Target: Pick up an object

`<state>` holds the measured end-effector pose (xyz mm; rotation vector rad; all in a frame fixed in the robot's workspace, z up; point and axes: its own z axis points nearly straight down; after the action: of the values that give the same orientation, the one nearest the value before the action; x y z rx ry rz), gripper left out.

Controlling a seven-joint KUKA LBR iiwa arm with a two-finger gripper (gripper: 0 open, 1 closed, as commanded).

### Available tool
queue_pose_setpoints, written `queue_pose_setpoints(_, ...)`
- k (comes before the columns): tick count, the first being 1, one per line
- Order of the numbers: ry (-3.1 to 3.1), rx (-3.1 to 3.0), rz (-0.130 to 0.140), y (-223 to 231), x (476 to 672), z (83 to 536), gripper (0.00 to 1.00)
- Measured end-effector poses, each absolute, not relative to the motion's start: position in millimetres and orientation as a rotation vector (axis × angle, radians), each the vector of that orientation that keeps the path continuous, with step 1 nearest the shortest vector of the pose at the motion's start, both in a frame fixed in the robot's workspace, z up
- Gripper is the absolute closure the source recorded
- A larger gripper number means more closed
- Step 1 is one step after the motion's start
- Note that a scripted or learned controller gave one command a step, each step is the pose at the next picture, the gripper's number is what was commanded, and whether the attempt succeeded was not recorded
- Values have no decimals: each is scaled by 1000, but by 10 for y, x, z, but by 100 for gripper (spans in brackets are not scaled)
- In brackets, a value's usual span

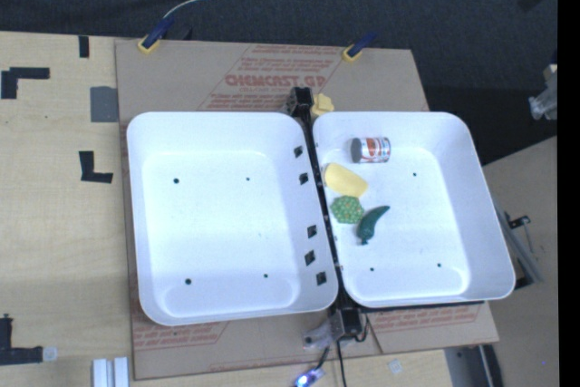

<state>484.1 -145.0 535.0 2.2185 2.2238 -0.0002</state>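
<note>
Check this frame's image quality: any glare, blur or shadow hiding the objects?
Camera view: soft throughout; the can label is unreadable. The white bins are bright but not blown out. The yellow piece, green lump and dark green item cast faint shadows, nothing hidden.

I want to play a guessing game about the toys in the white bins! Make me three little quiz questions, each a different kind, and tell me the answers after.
1. True or false: the small can lies on its side in the right bin.
2. Which toy sits between the yellow piece and the dark green piece? A) a red ball B) the bumpy green round toy C) a blue cup
3. Fill in the gap: the toys lie near the right bin's ____ wall, the one next to the left bin.

Key: 1 true. 2 B. 3 left.
</note>
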Motion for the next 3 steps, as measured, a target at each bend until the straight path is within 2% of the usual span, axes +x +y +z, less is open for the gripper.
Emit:
queue_pose_setpoints(1,2219,2222,-3,-1929,5346,5336,100)
queue_pose_setpoints(2,2220,2220,-3,-2249,6033,5331,100)
queue_pose_setpoints(3,2222,2223,-1,-2112,5338,5354,100)
